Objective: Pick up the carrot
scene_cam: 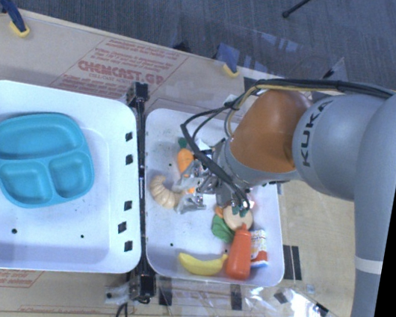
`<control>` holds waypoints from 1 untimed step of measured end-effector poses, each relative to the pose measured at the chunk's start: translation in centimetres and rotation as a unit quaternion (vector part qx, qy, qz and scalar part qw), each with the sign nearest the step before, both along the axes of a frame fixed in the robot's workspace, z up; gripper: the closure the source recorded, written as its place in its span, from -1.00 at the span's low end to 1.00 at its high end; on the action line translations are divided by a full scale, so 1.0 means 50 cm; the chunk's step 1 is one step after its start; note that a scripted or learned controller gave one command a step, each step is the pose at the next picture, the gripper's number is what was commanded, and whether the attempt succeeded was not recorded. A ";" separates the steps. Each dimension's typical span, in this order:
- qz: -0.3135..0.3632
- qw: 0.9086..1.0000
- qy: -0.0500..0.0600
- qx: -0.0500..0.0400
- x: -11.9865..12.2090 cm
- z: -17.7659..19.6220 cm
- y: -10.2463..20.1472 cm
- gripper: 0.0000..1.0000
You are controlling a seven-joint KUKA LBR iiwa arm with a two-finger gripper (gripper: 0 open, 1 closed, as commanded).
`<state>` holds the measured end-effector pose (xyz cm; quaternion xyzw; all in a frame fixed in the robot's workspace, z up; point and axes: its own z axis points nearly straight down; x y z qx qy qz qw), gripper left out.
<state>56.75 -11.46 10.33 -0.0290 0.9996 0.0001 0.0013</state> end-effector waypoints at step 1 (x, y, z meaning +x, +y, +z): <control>-0.001 1.000 -0.002 0.000 0.030 0.077 0.034 1.00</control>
